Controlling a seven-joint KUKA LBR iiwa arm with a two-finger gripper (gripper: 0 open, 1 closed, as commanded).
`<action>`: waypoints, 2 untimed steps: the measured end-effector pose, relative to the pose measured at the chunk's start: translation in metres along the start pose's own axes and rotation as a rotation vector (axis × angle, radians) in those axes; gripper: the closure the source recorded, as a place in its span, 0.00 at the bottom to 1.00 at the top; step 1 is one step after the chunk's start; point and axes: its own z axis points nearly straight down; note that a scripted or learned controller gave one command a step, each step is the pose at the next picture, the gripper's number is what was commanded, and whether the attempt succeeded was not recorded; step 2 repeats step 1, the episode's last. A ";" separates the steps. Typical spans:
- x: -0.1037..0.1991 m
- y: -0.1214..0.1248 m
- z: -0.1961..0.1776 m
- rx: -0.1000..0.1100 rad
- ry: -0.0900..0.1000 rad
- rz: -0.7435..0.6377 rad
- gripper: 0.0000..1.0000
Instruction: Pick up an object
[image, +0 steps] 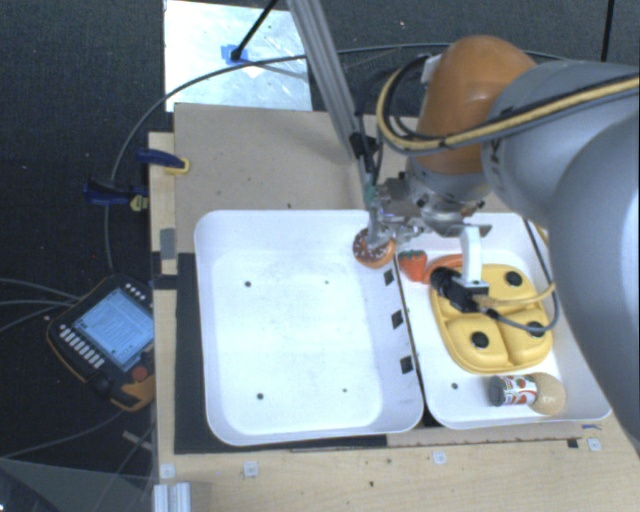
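Observation:
My gripper hangs over the far right corner of the left bin, close to the divider between the bins. A small round brown piece, like a doughnut, sits between the fingertips, and the gripper is shut on it. In the right bin lie a red-orange toy, a large yellow moulded piece with black dots and a small bottle with a tan cap.
The grey arm with its orange band fills the upper right and covers the right bin's far side. A black and yellow cable drapes over the yellow piece. A pendant lies on the floor at left.

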 end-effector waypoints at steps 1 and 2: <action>0.045 0.029 -0.001 -0.002 0.001 0.000 1.00; 0.045 0.029 -0.001 -0.002 0.001 0.000 1.00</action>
